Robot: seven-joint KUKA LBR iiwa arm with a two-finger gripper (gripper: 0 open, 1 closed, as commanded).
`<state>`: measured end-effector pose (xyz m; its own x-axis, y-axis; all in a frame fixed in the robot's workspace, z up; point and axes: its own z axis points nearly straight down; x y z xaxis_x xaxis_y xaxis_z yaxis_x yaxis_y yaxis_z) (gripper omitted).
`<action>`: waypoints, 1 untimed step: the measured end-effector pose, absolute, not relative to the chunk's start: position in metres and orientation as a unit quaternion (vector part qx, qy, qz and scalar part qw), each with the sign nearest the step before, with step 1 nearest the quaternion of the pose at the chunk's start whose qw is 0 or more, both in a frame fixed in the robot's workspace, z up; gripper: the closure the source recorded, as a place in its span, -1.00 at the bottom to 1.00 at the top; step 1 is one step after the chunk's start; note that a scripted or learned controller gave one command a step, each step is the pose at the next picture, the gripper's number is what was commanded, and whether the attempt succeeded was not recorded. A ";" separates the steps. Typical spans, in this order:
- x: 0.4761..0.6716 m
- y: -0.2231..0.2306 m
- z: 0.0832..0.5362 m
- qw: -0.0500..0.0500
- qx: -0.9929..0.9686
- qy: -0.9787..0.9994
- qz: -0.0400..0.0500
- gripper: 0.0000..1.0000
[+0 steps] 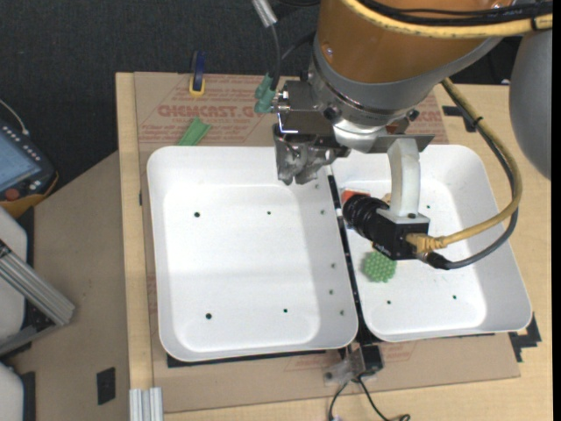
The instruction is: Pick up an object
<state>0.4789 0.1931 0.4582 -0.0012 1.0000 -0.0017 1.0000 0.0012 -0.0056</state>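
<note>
My gripper (pixel 299 168) hangs over the far right corner of the left bin (pixel 175 235), close to the divide between the two bins. A green bumpy ball (pixel 379 267) lies in the right bin (pixel 473 279), near its left side. A small orange-red object (pixel 354 197) shows just beyond it, partly hidden by a black cylinder (pixel 375 223) that is fixed to the arm on a white bracket (pixel 404 181). The gripper stands to the left of both objects and apart from them, with nothing visibly in it.
A yellow cable (pixel 478 226) runs from the black cylinder across the right bin. Green clips (pixel 193 132) and a blue clip (pixel 198 74) sit on the cardboard base behind the bins. The arm's orange band (pixel 394 24) looms over the far edge.
</note>
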 end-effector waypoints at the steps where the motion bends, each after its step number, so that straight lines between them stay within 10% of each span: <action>1: 0.478 0.187 0.365 0.002 -0.708 -0.706 0.005 1.00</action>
<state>0.4783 0.1868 0.3655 0.0019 1.0000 -0.0040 0.9999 -0.0019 -0.0107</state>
